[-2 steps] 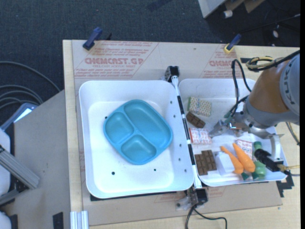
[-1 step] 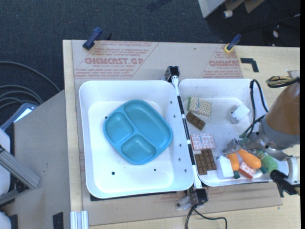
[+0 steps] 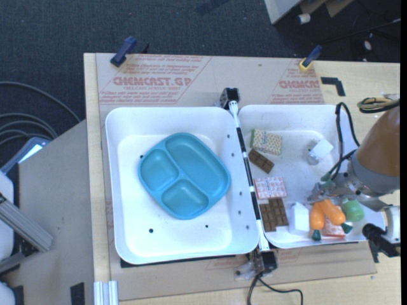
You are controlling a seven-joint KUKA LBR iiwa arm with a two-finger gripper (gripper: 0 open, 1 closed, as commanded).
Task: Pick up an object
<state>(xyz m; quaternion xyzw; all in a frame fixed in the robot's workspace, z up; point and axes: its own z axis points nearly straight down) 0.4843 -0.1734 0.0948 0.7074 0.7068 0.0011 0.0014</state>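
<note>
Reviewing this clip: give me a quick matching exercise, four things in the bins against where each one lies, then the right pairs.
Things:
1. blue divided plate
2. brown chocolate-bar piece
3. orange carrot toy
4. white block

Places:
A. right bin, near front edge, under the arm's wrist
B. middle of the left bin
C. right bin, toward the back right
D. right bin, front left, beside the divider

Pairs: 1-B, 2-D, 3-A, 4-C

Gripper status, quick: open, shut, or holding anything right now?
Gripper: cannot be told. It is low in the right bin, right by the orange toy carrot and the green piece, with nothing visibly held.
</note>
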